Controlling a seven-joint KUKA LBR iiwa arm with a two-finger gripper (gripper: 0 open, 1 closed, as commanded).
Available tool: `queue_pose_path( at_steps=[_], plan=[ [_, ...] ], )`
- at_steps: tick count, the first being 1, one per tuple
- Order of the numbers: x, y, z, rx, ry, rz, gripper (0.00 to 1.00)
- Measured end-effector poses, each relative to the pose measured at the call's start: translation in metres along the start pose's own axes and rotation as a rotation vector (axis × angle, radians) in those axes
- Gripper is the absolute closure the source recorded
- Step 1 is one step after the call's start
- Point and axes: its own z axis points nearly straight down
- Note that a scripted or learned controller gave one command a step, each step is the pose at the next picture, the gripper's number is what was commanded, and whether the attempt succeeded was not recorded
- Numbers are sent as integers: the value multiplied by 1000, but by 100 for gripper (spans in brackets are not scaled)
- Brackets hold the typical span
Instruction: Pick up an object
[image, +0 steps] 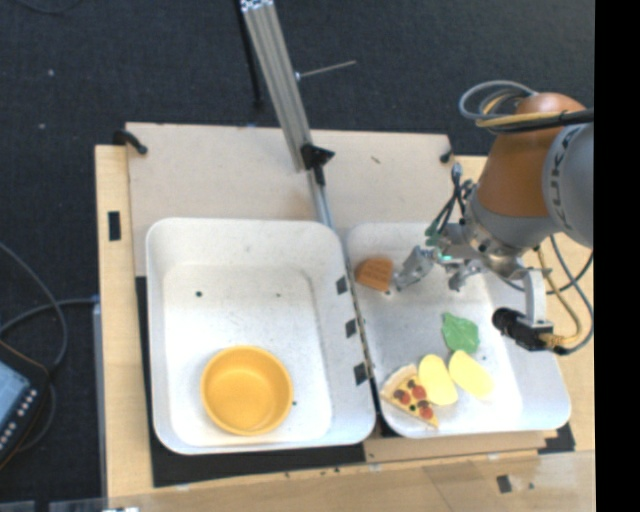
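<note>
The left bin (175, 250) holds a yellow bowl (247, 390) toward its 6 o'clock edge. The right bin (545, 400) holds a brown object (375, 273) at its 10 o'clock corner, a green piece (461, 331) near centre, and two yellow pieces (455, 377) beside a pizza slice (408, 395) at 6 o'clock. The gripper (437, 268) hangs with fingers spread, holding nothing, just at 3 o'clock of the brown object. No writing is readable. The bins sit on a pale wooden bench (230, 170) over dark carpet (120, 60).

Arm (540, 170) cut off at right edge; monitor (15, 405) cropped left.
</note>
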Motion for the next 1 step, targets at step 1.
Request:
queue_pose_path(
  at_steps=[1],
  plan=[
    [-5, 1, 59, 0, -1, 7, 0]
  ],
)
